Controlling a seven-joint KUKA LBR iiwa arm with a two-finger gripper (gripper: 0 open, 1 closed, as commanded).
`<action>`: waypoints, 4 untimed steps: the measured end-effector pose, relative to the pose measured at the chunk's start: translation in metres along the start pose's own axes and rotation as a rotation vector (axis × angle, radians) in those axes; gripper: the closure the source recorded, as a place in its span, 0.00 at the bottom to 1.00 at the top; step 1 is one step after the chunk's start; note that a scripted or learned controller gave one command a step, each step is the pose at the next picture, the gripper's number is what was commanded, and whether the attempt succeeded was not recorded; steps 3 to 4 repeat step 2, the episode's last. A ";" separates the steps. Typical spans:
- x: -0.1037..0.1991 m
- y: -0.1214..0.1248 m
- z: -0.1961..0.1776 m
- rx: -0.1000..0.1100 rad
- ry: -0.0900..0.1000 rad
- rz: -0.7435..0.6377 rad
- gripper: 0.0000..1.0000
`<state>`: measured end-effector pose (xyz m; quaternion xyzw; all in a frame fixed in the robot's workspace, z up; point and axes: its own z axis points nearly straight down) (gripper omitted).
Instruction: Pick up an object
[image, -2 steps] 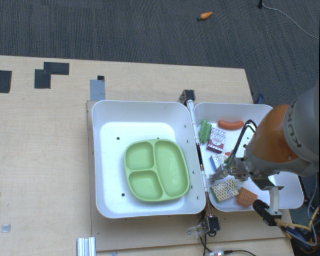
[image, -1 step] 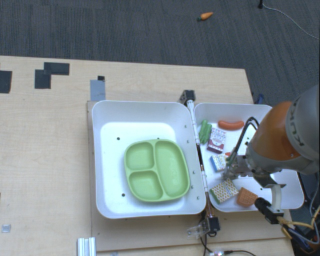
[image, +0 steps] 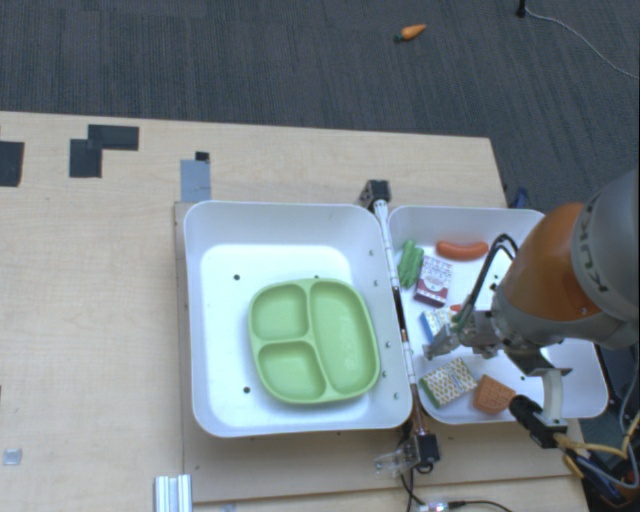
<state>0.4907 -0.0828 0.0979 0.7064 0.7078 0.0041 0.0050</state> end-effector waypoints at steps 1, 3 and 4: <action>0.001 0.002 -0.010 -0.004 0.000 -0.004 1.00; 0.001 0.002 -0.010 -0.004 0.001 -0.003 0.00; 0.001 0.002 -0.010 -0.004 0.001 -0.003 0.00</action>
